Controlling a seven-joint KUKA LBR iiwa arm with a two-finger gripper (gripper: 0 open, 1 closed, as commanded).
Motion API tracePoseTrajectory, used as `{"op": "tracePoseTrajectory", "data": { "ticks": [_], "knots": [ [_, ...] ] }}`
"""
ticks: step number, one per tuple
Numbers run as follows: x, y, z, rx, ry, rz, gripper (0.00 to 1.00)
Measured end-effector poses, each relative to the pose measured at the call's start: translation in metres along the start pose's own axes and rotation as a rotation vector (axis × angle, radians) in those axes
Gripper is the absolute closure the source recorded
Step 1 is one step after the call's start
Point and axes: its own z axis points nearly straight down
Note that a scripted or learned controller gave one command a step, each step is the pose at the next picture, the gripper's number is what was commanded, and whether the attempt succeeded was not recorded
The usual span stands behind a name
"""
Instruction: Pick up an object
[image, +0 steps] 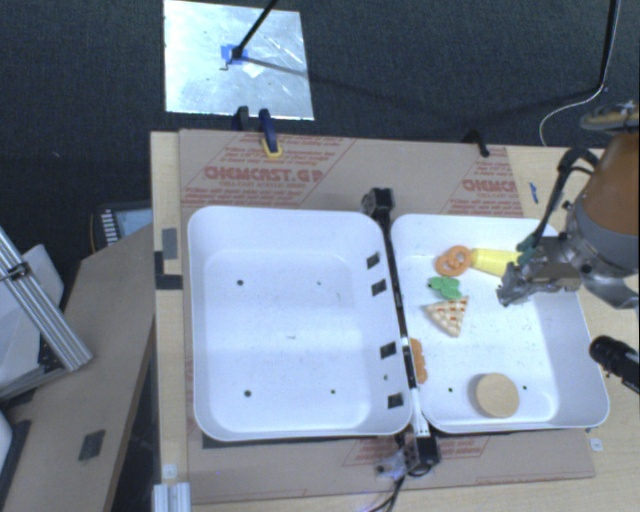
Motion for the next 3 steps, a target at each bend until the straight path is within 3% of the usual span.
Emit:
{"op": "tracePoseTrajectory", "data": {
  "ticks": [1,2,3],
  "knots": [
    [0.089,0.001,-0.061,0.001,0.002,-0.003,1.00],
    [0.132,0.020,-0.176,-0.007,0.003,0.000,1.00],
    [0.163,0.021,-0.065,0.018,0.000,0.003,1.00]
  ]
}}
